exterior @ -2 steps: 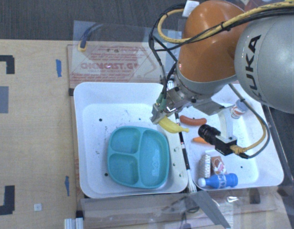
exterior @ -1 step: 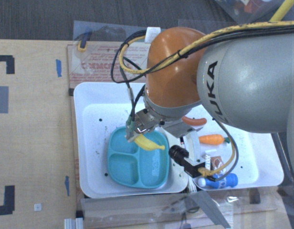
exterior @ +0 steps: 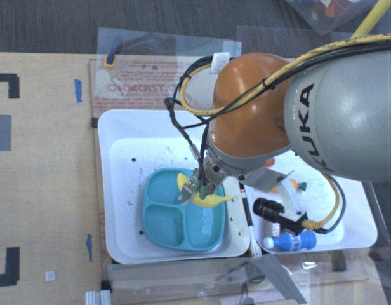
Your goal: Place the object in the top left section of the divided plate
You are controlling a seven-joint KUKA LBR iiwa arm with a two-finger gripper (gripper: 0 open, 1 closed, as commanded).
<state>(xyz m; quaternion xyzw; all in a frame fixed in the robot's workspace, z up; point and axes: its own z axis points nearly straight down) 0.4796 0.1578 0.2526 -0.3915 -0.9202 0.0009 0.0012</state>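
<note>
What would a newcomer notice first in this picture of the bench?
The big grey arm with an orange band looms at the upper right. Its gripper hangs over the turquoise plastic divided plate in the left shallow white bin, with a curved yellow object at its tip. A small blue bottle lies in the right bin.

Pale wood bench (exterior: 43, 202), w/ black corner marks (exterior: 8, 84) printed near its left edge & a grey square (exterior: 0, 132) between them. Two bits of blue tape, one toward the back (exterior: 77, 91), one nearer the front (exterior: 89, 246). Tiny white square (exterior: 50, 276) near the front-left corner. Two shallow white bins sit side by side, touching: left bin (exterior: 113, 170), right bin (exterior: 357, 227). Behind the left bin lies a clear plastic sheet (exterior: 138, 88) w/ red print, flat, its front edge tucked under the bin's rim.
</note>
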